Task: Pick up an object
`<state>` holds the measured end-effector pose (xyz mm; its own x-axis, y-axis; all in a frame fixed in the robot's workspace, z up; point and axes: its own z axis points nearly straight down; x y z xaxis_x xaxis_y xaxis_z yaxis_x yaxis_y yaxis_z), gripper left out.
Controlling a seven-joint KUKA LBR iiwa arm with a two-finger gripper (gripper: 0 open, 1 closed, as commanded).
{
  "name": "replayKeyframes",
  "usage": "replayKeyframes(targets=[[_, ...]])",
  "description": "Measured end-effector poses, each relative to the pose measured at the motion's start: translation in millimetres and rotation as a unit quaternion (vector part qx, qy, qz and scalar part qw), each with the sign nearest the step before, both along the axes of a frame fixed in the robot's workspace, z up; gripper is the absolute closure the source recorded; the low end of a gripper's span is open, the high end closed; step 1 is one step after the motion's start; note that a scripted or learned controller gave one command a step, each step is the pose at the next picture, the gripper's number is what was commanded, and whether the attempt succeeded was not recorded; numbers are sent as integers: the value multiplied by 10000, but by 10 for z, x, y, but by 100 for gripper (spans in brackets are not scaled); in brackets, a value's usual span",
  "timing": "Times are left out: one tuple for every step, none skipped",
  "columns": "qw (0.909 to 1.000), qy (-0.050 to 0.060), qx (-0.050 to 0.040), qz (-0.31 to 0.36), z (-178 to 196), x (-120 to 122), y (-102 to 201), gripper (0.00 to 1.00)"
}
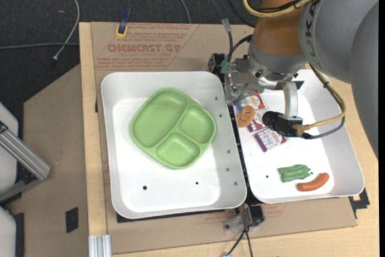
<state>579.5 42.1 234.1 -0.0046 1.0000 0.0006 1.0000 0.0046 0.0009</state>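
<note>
Nothing lifted yet: near the right bin's [337, 186] front edge lie an orange sausage-shaped toy [313, 182] and a green toy [293, 173], untouched. Further back, the gripper [248, 99] sits low at that bin's back-left corner over a small orange item [245, 116] and purple packet [269, 138]; grip state cannot be told. The left bin [120, 189] holds a green divided plate [173, 127].

We are seeing several small things lying in the right bin [344, 147] around the gripper [252, 93]: a round orange-and-white piece [245, 117] sitting just below it, a purple-and-white packet [269, 137] lying flat a little further down, and a green item [293, 173] touching an orange sausage [313, 182], both well below, near the front rim.
</note>
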Motion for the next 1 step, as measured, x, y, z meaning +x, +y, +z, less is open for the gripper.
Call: replayKeyframes(targets=[[10000, 22, 8, 1, -146, 20, 461, 100]])
